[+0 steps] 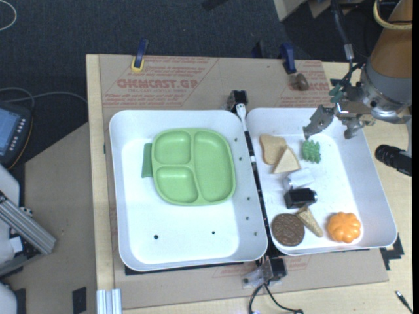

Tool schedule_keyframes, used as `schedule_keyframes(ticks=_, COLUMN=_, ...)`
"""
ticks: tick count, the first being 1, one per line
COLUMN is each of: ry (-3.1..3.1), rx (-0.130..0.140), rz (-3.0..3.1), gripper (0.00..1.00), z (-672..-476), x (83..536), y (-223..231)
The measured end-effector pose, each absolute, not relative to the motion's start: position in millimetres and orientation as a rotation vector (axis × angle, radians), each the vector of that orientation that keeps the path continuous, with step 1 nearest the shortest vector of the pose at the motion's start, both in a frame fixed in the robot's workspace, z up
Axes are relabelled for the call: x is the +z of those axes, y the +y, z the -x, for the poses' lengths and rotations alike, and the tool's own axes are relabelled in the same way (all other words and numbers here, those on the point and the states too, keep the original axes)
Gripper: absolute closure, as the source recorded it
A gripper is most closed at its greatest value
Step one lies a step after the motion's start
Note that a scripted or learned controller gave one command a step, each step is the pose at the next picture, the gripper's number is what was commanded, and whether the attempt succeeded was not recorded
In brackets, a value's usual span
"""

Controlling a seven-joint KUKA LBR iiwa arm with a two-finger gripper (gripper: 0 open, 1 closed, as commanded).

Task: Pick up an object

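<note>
Item: broccoli (pixel 311 151), right bin (pixel 373 175), far half, right of the bread wedges (pixel 277 153). Likely a light, stiff plastic toy with a bumpy crown; best pinched across the crown. End effector (pixel 319 124) hovers just above it, fingers apart, nothing between them. Left bin (pixel 124 175): green tray (pixel 194 165).

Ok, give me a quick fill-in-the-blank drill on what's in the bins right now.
1. The green divided tray sits in the ____ bin.
2. The gripper is just above the green ____ piece.
3. The orange pumpkin lies at the right bin's ____ corner.
Missing words: left; broccoli; near right
</note>
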State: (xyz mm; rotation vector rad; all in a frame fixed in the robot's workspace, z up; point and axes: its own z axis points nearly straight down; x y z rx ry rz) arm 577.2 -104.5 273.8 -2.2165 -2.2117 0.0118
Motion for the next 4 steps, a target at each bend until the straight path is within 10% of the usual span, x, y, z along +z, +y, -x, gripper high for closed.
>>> schedule_keyframes(ticks=4, ry=-2.218, rx=0.005, rz=2.217, gripper=0.0, z=-592.5, x=137, y=-108)
